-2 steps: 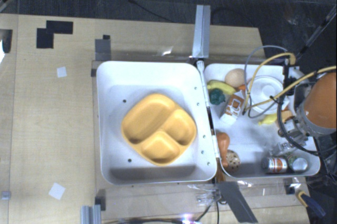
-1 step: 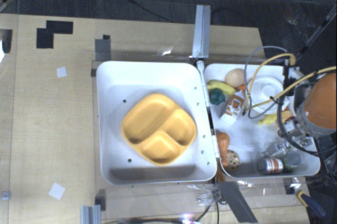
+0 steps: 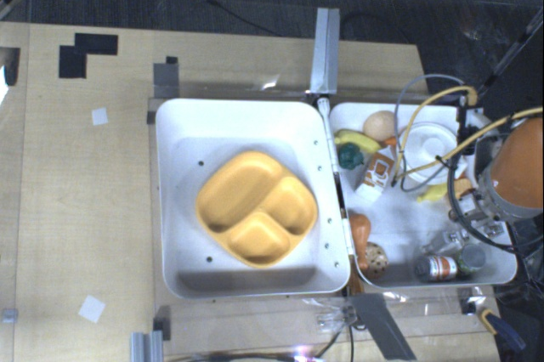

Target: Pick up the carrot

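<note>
On the left of the table (image 3: 76,207), the left bin (image 3: 183,182) holds a yellow divided plate (image 3: 255,206) lying flat near its middle, with nothing on it. A metal divider post (image 3: 325,50) stands at the far edge where the two bins meet. The right bin (image 3: 399,233) is crowded: at its far left corner sit a yellow banana-like piece (image 3: 357,139) and a dark green item (image 3: 349,155), with a pale egg-shaped object (image 3: 380,126) just beyond them and a small carton (image 3: 379,173) leaning beside them. Against the left wall, toward the near side, lies the carrot (image 3: 360,227), an orange tapered piece, and touching its near end is a speckled brown ball (image 3: 374,258). Further right a white round dish (image 3: 427,144) rests at the far side, and a small can (image 3: 439,268) lies on its side near the front wall. The arm (image 3: 517,173) hangs over the right end of this bin, cables looping around it, and the pincer (image 3: 459,243) sits low just above and beside the can, well apart from the carrot; its state cannot be told from here, as the parts blur into the clutter. The task appears to be at the approach step, with nothing lifted. The next move likely calls for travelling left across the bin to the carrot, lining up across its narrow width, and descending without nudging the ball or scraping the bin wall.
</note>
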Available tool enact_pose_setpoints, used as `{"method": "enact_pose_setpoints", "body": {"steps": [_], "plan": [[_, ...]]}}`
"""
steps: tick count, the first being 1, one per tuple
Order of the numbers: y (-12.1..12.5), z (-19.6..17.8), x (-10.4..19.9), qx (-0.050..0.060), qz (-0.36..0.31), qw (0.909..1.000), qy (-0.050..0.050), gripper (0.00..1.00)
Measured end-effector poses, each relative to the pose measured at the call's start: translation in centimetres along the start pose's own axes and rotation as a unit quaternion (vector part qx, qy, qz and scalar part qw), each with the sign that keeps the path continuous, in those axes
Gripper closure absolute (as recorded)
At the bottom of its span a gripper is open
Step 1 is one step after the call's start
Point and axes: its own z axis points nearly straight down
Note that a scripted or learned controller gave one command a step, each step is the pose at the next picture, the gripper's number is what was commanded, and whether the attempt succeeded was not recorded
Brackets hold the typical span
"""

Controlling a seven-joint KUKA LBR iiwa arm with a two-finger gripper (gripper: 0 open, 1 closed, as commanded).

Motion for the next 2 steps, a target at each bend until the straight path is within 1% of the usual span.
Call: {"method": "enact_pose_setpoints", "body": {"steps": [1,2], "plan": [[0.02,0.01,-0.34,-0.001,0.096,0.9954,0.001,0.0],[0.03,0.01,-0.33,-0.001,0.096,0.9953,0.001,0.0]]}}
